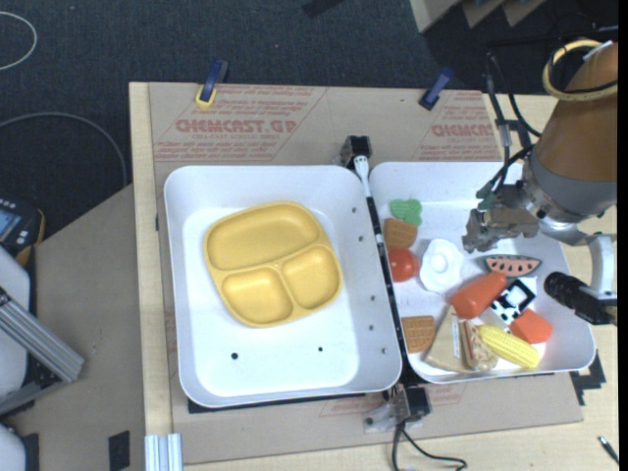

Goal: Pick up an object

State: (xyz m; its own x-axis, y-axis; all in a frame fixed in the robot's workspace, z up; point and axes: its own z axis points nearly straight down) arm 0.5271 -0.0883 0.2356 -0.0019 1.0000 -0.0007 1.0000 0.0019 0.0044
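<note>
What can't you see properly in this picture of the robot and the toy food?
- Tool, camera view: too dark and small to make out its fingers.
- Sandwich, camera view: partly covered by the corn lying on it.
- Black-and-white tag, camera view: partly hidden by the carrot.
- Arm, camera view: cut off by the picture's right edge.

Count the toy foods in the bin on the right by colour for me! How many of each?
Green: 1, leafy piece
Red: 2, tomato, watermelon slice
Orange: 2, carrot, small block
White: 1, egg
Yellow: 1, corn
Brown: 3, two crackers, sandwich
Total: 10
</note>
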